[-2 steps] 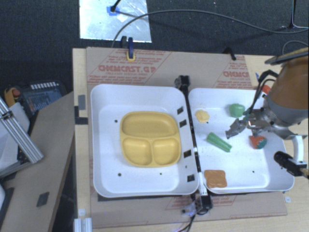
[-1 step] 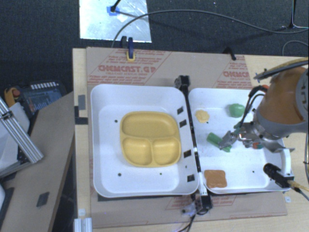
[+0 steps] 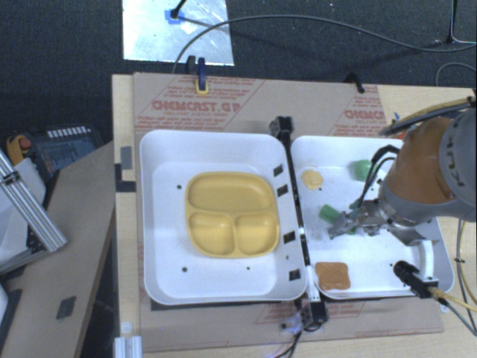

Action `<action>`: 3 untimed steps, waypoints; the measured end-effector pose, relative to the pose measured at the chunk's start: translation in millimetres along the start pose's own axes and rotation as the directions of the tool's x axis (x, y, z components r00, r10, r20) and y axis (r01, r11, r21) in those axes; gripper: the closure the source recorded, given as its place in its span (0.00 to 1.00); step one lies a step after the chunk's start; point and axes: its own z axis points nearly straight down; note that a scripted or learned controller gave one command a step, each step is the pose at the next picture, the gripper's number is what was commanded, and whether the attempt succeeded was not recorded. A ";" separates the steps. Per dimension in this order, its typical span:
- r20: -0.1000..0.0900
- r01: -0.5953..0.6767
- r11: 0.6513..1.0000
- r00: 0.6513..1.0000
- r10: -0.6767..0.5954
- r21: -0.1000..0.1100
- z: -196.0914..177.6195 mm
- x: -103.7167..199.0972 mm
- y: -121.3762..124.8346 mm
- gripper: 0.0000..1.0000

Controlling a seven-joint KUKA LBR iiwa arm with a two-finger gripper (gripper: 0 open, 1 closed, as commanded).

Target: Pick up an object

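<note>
In the right bin (image 3: pixel 373 289), my gripper (image 3: pixel 341 227) reaches in low from the right, just left of the bin's middle. A small dark green piece (image 3: pixel 328 213) lies right at its tip, on the upper left side; whether it is gripped is hidden. A lighter green piece (image 3: pixel 361 169) sits further back, partly behind the wrist cables. A small pale yellow disc (image 3: pixel 311 178) lies at the back left of this bin. A brown square piece (image 3: pixel 333 275) rests in the front left corner.
The left bin (image 3: pixel 160 200) holds a yellow divided plate (image 3: pixel 229 213) in its middle. A black divider with clips (image 3: pixel 292 200) runs between the two bins. The arm's orange and grey body (image 3: pixel 428 174) covers the right bin's right side.
</note>
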 end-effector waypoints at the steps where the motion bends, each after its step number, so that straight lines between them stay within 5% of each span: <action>1: 0.000 0.000 1.000 1.000 0.000 -0.002 19.1 0.4 0.3 0.00; 2: 0.001 -0.001 1.000 1.000 0.001 -0.005 7.3 0.0 1.4 1.00; 3: 0.002 0.003 1.000 1.000 -0.003 -0.010 -54.8 3.7 8.6 1.00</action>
